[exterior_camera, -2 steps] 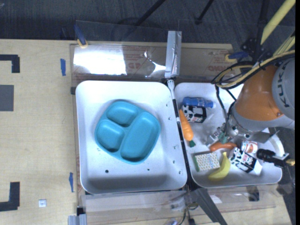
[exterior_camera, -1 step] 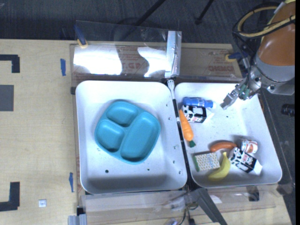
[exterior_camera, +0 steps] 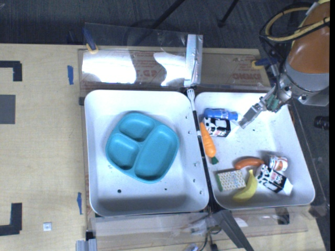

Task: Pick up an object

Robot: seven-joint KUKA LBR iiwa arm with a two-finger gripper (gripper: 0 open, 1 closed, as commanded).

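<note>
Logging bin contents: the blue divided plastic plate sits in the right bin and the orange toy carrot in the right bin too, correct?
Not quite. The camera view shows the blue divided plastic plate in the left white bin. The orange toy carrot does lie in the right white bin.

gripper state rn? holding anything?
Gripper: over the right bin, nothing seen between its fingers; open or shut cannot be told.

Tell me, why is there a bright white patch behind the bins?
In the camera view, that is glare: overhead light bouncing off the clear plastic sheet behind the left bin. The right bin also looks washed out near the pincer.
</note>
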